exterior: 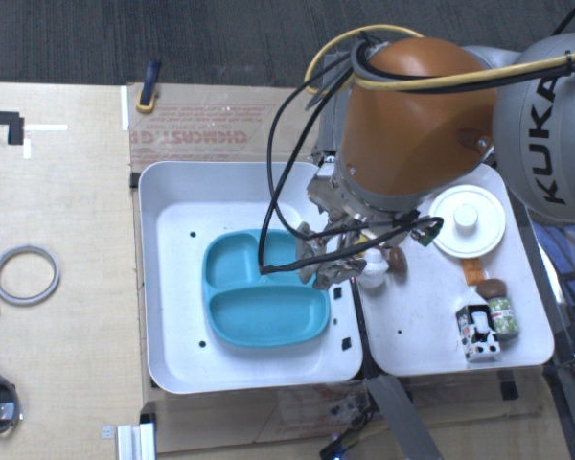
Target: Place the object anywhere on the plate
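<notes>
Seen from above, the arm [431, 113] reaches in from the right and points steeply down, so its orange band hides most of the wrist. The gripper [350, 257] hangs over the seam between the two white bins, at the right edge of the blue plate [259, 300] that lies in the left bin [168, 276]. Whether the claw is apart or together cannot be told, because cables cross it. A small white and brown object [381, 264] lies just beside the gripper, in the right bin [431, 333], near a white round lid [468, 220].
</notes>
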You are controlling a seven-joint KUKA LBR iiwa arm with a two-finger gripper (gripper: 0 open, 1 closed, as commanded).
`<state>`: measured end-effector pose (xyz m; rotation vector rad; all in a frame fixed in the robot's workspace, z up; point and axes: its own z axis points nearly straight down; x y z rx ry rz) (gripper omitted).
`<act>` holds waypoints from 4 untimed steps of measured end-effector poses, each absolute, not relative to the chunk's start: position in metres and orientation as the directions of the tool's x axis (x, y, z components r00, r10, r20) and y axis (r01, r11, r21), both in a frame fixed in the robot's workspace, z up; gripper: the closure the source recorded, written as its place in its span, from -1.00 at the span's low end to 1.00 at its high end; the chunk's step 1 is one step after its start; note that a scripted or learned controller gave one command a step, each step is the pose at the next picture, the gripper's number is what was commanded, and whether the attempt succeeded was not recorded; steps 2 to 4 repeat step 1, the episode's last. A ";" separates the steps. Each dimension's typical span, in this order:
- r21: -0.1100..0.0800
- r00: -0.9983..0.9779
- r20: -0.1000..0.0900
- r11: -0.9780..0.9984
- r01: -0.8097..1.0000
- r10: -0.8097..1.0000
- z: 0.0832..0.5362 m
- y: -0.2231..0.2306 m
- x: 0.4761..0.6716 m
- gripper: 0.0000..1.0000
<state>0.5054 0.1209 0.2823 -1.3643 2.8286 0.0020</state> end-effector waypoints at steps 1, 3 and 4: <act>0.001 -0.623 -0.002 0.623 -0.782 -0.782 0.282 0.121 0.505 -1.00; 0.001 -0.623 -0.002 0.623 -0.782 -0.782 0.282 0.121 0.505 -1.00; 0.001 -0.623 -0.002 0.623 -0.782 -0.782 0.282 0.121 0.505 -1.00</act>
